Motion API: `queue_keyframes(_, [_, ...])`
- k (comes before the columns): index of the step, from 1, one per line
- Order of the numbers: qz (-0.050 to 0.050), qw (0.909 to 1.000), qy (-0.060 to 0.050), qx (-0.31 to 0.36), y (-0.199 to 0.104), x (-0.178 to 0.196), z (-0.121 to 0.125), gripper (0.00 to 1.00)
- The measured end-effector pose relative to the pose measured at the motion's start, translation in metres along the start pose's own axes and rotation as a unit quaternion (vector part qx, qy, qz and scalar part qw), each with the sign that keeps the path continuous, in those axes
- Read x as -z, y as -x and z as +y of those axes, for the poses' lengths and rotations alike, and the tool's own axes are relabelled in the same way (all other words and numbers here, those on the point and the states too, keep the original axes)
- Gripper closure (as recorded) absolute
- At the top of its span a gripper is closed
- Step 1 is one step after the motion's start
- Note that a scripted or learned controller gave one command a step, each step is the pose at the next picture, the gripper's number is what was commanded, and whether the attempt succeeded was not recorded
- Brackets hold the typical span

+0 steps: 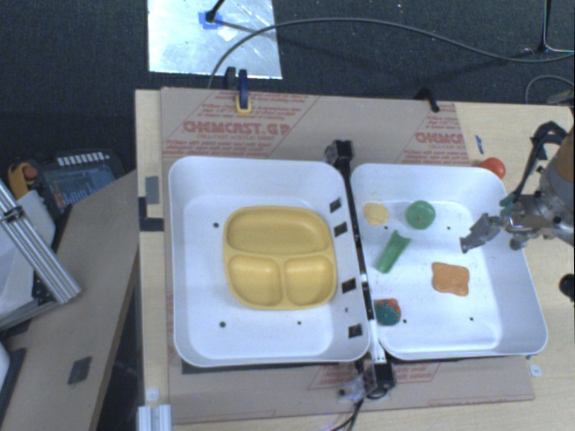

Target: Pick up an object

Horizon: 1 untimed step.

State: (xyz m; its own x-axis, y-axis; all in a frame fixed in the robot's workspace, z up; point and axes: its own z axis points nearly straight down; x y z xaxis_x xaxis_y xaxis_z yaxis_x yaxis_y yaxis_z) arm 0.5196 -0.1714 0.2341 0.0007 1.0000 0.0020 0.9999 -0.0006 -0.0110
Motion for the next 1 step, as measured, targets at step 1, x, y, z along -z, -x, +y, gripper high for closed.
queue_keyframes(1, [-0.001, 1.0000, 0.006, 0.002, -0.0008, 0.0069, 0.0024, 0.00])
